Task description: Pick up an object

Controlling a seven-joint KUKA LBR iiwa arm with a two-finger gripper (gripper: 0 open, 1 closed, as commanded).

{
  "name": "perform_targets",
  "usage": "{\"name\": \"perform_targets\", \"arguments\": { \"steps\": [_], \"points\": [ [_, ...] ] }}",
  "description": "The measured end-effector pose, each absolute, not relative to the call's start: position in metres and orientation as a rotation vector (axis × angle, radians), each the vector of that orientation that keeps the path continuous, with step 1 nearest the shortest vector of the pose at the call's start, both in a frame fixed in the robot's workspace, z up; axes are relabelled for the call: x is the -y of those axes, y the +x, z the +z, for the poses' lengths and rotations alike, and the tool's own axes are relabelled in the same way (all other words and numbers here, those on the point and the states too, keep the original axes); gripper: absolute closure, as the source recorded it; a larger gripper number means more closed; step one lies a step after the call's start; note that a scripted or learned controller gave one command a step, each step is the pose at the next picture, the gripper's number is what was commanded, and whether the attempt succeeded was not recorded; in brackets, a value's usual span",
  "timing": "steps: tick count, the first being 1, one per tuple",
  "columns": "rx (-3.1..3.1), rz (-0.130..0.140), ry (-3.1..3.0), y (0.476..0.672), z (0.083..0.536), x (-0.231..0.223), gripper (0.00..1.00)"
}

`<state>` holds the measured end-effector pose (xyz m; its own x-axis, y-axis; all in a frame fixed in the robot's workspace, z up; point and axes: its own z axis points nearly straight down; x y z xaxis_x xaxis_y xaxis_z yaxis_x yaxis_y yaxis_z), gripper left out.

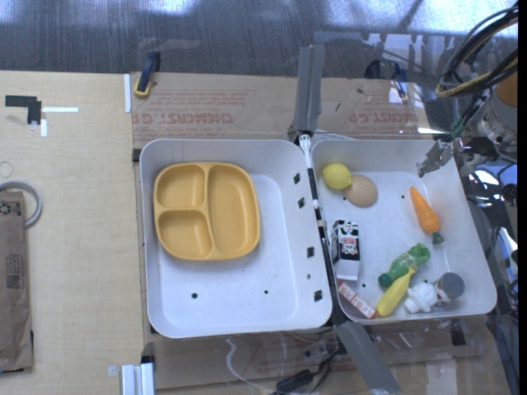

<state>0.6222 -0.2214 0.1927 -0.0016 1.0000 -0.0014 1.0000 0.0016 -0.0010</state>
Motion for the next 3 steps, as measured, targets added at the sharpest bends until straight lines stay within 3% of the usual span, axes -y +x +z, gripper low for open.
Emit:
{"name": "perform_targets", "arguments": {
  "steps": [1,2,3],
  "points": [
    [-1.880,-0.005,2.518,0.601,0.221,0.205,0.00],
    [-2.255,-0.001,2.185,0.597,0.092,0.195,0.00],
    [-1.910,0.007,2.497,0.591,0.093,0.200,0.00]
  ]
}}
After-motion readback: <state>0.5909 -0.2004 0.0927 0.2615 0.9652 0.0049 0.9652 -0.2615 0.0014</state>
